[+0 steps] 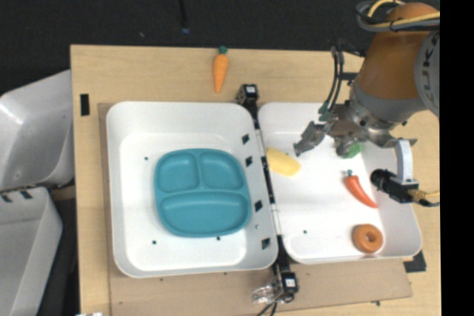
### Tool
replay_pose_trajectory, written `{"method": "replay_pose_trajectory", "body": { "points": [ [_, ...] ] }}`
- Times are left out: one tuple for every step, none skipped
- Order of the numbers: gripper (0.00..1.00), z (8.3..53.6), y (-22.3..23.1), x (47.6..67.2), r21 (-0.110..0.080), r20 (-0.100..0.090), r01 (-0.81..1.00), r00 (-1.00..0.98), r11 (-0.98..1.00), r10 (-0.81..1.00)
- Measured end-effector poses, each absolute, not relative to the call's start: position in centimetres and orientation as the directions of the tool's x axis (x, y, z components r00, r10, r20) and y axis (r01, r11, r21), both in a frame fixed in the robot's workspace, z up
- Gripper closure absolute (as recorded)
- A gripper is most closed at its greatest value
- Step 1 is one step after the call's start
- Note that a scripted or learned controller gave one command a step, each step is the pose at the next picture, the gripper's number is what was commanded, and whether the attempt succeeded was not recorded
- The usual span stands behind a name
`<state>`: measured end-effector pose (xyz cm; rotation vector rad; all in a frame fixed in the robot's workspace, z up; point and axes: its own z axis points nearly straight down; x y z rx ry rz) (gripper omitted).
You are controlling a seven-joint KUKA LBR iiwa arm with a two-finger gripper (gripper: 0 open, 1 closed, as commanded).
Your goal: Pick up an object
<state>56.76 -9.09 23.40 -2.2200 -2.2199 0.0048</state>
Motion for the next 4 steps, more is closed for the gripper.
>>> {"method": "replay_pose_trajectory", "body": {
  "points": [
    [0.0,19.0,-9.6,56.4,-0.004,-0.001,1.0,0.001,-0.001,1.0],
    [0.0,12.7,-9.7,56.1,-0.003,-0.001,1.0,0.001,-0.001,1.0],
    [1.0,14.1,-9.8,56.3,0.002,-0.001,1.0,0.007,-0.007,1.0],
    [1.0,20.0,-10.9,56.2,0.007,-0.002,1.0,0.006,-0.006,1.0]
  ]
}}
